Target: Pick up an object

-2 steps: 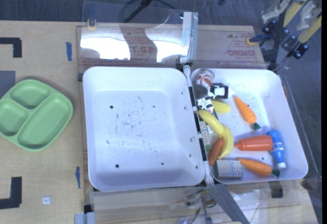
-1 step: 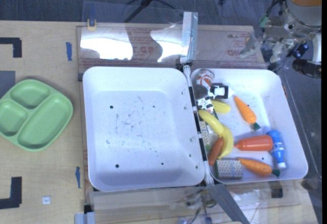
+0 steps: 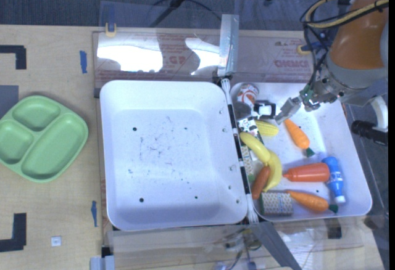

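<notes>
Pincer (image 3: 285, 110), state unclear, hangs over the right bin (image 3: 358, 158), which holds three carrots (image 3: 298, 135), one banana (image 3: 264, 151), one blue bottle (image 3: 334, 179). Left bin (image 3: 170, 151) sits beside it.

left bin (image 3: 166, 139) bare, right bin (image 3: 352, 139) cluttered

My grey arm with its orange band (image 3: 364, 34) cut off by the right edge, my end effector's (image 3: 285, 111) finger state too small to tell, small black-and-white object (image 3: 250, 124) unidentifiable to me.
</notes>
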Available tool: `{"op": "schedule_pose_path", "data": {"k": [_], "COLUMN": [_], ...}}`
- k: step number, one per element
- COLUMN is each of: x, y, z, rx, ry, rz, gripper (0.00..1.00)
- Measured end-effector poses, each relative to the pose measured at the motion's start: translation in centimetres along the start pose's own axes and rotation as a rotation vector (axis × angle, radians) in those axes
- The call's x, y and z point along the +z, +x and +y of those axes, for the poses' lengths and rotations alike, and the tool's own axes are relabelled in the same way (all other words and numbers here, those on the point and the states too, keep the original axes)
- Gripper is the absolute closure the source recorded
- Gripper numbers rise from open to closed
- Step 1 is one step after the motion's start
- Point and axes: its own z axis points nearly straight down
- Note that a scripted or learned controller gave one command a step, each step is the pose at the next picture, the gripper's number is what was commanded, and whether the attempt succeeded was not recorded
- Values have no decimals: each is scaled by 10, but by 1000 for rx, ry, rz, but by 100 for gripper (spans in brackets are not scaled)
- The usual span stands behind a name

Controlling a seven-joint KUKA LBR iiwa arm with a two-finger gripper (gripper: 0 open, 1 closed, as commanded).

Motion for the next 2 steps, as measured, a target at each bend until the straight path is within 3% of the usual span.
{"op": "schedule_pose_path", "data": {"k": [1, 2], "x": [106, 52], "y": [-50, -32], "z": [-26, -44], "rx": [-36, 84], "ry": [-3, -1], "rz": [-2, -1], "gripper": [0, 0]}}
